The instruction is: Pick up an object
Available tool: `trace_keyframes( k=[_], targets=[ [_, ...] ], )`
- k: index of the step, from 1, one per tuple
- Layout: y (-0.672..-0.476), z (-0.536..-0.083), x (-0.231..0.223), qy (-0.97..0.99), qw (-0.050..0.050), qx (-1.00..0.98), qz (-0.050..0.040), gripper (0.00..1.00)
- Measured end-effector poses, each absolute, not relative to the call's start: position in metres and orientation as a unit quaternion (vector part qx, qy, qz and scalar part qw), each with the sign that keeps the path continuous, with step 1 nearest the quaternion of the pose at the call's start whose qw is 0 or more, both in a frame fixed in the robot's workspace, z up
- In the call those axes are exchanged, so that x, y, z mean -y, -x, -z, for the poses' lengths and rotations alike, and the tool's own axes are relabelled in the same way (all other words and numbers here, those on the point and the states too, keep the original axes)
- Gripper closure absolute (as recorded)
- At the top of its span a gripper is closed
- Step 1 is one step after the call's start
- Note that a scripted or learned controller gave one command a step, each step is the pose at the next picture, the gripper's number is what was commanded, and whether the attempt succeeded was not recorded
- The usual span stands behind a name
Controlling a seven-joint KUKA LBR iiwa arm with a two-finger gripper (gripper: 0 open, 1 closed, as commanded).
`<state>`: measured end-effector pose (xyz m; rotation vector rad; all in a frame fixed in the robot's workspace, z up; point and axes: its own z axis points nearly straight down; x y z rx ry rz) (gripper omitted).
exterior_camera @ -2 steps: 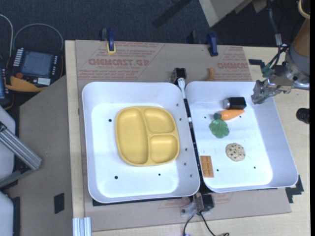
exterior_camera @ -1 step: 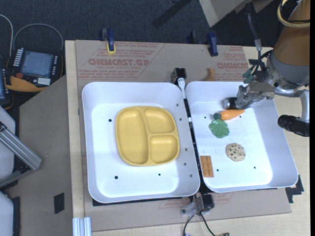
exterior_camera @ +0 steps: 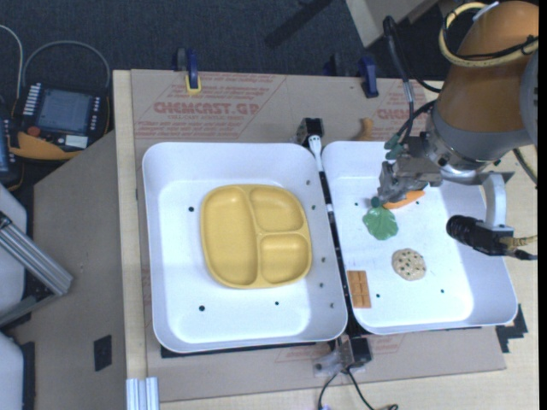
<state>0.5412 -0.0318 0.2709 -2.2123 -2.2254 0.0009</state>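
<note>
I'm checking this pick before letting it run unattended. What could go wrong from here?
The gripper sits low over the orange piece with the green broccoli-like piece touching beside it, so a grasp might catch both, or nudge one away. Both lie in the right bin and look small and flat, so a slip seems possible. The cookie lies apart and looks safe.

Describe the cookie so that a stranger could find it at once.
Look in the right bin, the one without the yellow tray. Below the green leaf lies the cookie, alone on the white floor. It is the only round, tan thing with dark spots; the wafer nearby is rectangular.
</note>
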Motion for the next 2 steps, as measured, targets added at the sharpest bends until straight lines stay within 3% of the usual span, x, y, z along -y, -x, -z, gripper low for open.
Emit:
trace_keyframes(
  k=[2],
  targets=[
    [-0.504, -0.245, -0.071, 0.705, 0.002, 0.709, -0.0008, 1.0]
  ],
)
